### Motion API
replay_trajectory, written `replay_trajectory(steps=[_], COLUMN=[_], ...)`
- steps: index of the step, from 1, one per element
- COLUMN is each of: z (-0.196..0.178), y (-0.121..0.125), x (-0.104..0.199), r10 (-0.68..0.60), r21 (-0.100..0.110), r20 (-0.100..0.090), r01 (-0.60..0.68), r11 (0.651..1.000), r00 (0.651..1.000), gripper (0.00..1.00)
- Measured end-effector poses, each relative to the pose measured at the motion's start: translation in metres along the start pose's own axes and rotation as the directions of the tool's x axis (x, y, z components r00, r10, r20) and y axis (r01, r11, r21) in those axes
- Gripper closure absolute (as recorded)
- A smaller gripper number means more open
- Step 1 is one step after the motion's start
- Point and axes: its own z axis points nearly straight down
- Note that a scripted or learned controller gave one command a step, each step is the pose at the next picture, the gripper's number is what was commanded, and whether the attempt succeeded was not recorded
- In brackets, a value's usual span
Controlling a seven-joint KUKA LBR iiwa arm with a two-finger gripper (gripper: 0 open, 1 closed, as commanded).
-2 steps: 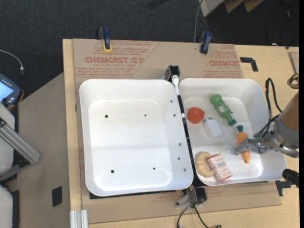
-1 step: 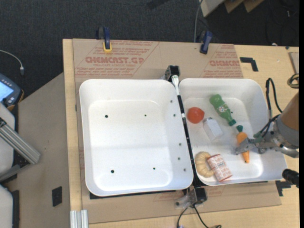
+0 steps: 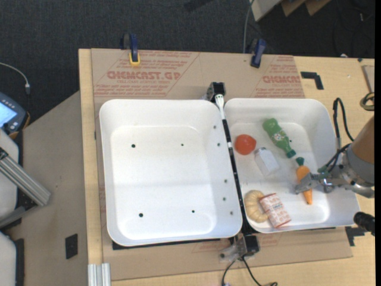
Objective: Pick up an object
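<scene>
Right white bin (image 3: 315, 115): end effector (image 3: 305, 187) touching orange carrot (image 3: 305, 177).

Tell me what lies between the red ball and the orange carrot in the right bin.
In the camera view, a small clear-white packet lies between the red ball and the orange carrot, on the right bin floor.

Red "CHEMCAST" lettering is printed on the brown board (image 3: 149, 73).

The arm (image 3: 364, 171) is cut off by the right edge; the pincer (image 3: 308, 185) partly hides the carrot (image 3: 305, 177).
</scene>
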Motion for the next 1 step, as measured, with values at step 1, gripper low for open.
replay_trajectory(steps=[1], z=[0.0], y=[0.0], x=[0.0], r10=[0.0], r21=[0.0], r20=[0.0], r01=[0.0], r11=[1.0], r00=[1.0], gripper=[0.0])
